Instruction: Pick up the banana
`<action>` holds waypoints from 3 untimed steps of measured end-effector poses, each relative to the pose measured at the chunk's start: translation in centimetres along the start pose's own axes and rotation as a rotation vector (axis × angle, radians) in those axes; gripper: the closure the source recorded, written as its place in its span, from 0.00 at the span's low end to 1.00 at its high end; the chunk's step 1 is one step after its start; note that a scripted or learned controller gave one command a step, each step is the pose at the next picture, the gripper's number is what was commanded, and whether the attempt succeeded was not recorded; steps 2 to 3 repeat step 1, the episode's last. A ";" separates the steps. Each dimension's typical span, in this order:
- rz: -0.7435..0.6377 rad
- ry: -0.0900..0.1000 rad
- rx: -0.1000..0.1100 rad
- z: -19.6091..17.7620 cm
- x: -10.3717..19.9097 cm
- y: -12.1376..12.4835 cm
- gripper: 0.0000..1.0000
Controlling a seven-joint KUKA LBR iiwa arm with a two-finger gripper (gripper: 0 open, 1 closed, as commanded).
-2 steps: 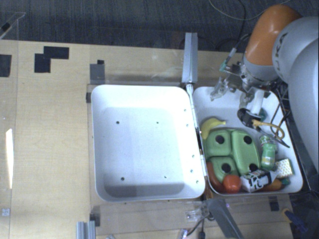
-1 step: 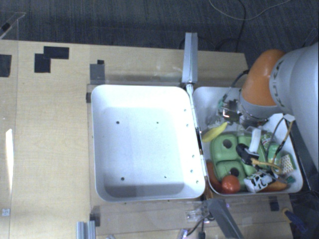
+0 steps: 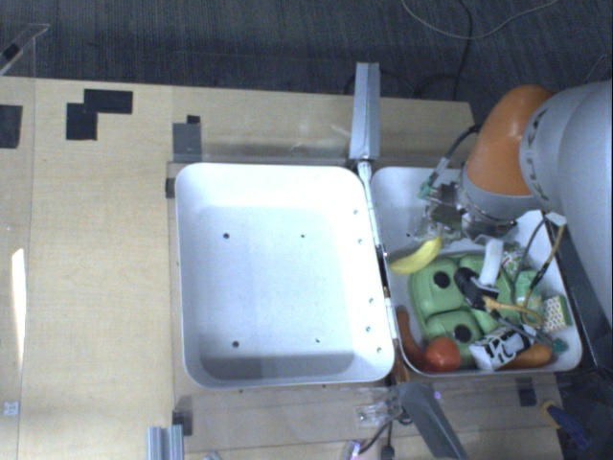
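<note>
Over the right bin (image 3: 381,192), the gripper (image 3: 442,220), its state untellable, hung by the banana (image 3: 419,256), which might slip against crowding toys

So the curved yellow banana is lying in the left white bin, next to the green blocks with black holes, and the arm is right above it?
Not quite: the curved yellow banana lies in the right white bin, not the left one. The camera view shows it there beside the green blocks with black holes, with the grey arm and its orange band just above it, as you said.
</note>
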State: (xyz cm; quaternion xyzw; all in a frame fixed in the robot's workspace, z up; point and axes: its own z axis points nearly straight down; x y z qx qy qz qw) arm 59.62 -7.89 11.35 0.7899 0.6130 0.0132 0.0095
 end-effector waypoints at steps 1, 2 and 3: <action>0.090 -0.011 0.030 -6.8 3.0 6.8 1.00; 0.090 -0.011 0.030 -6.8 3.0 6.8 1.00; 0.090 -0.011 0.030 -6.8 3.0 6.8 1.00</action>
